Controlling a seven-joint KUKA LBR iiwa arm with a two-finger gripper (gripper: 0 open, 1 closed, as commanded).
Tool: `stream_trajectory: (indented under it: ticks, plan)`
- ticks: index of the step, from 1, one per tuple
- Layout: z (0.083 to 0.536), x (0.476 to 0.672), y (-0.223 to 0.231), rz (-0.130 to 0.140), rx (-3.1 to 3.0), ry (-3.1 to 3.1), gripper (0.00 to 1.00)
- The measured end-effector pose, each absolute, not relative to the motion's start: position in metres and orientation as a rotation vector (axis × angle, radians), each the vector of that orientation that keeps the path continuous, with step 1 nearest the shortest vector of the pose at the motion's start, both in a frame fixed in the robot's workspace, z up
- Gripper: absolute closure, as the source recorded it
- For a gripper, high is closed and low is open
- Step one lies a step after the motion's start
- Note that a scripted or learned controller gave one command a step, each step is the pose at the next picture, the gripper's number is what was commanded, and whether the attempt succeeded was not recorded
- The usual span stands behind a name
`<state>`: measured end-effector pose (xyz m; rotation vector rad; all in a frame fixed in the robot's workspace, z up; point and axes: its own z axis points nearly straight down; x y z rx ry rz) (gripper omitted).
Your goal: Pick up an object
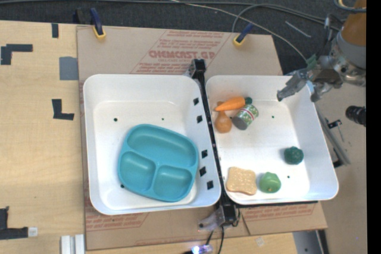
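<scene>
Toast slice [241,181] lies by the near edge of the right bin [318,146], close to its near-left corner, with a green pepper-like piece [270,182] touching its right side. Dark green round item [293,155] sits nearer the right wall, apart from both. Up by the divider, toward the far-left corner: a carrot [231,104], a small brownish round piece [223,123] just below it, and a small can [244,116] lying tilted beside them; the three cluster close together.

Left bin [95,128] carries a teal three-compartment tray [157,162], set toward its near edge.

Arm [351,27] reaches in from the right, wrist angled down-left. Gripper [297,85] hovers above the far-right corner of the right bin; fingers spread apart, nothing between them. All the items lie well clear of it.
</scene>
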<state>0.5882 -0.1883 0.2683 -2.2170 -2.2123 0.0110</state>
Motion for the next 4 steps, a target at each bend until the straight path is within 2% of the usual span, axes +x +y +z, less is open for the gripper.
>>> stream_trajectory:
  ticks: [1,2,4]
  plan:
    - [0.275,0.59,-0.188,0.002,-2.22,-2.222,0.0]
    - [0.215,0.586,-0.196,0.007,-2.218,-2.218,0.0]
    - [0.105,0.578,-0.178,0.006,-2.216,-2.22,0.0]
